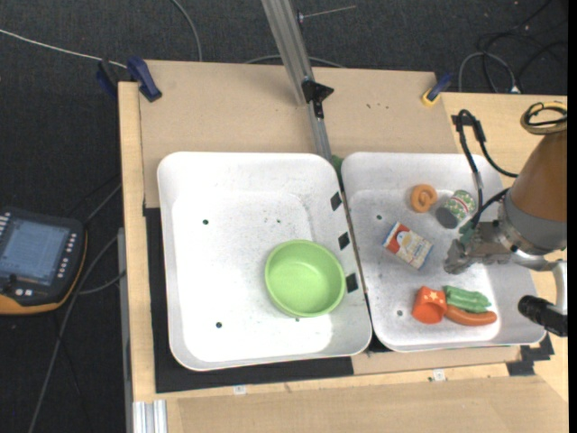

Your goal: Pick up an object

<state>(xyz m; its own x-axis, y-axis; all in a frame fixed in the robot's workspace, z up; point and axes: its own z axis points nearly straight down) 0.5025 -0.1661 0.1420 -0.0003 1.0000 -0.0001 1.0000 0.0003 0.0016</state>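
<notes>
Orange-green toy vegetables (453, 303) lower right of frame, right bin (388, 314): light, hard, slick; grip across narrow middle. Gripper (460, 258) hovers just above; grip state cannot tell, nothing visibly held.

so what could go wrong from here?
1. The gripper hovers over bare floor of the right bin, between the small carton and the green and orange toy. Closing here probably grabs nothing.
2. The toy, the carton and the green-labelled can crowd around it, so a descent could knock one aside.
3. The black cable loops near the wrist and might snag.
</notes>
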